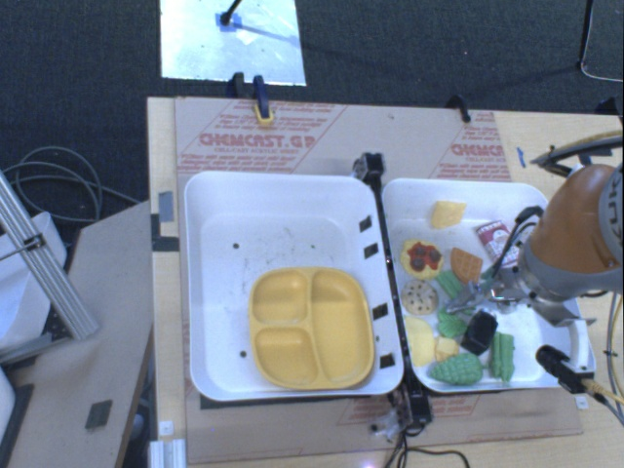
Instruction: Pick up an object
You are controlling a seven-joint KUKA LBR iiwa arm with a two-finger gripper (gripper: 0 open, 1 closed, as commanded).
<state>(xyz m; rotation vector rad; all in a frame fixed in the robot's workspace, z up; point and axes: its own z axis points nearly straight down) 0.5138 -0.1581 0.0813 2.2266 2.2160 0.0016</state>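
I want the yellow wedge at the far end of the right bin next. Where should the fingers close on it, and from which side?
Probably come straight down on the yellow wedge and close across its narrower span. It lies flat near the right bin's far wall, apart from the red packet and the pizza slice, so its sides look open. The gripper sits low over the crowded near pile.
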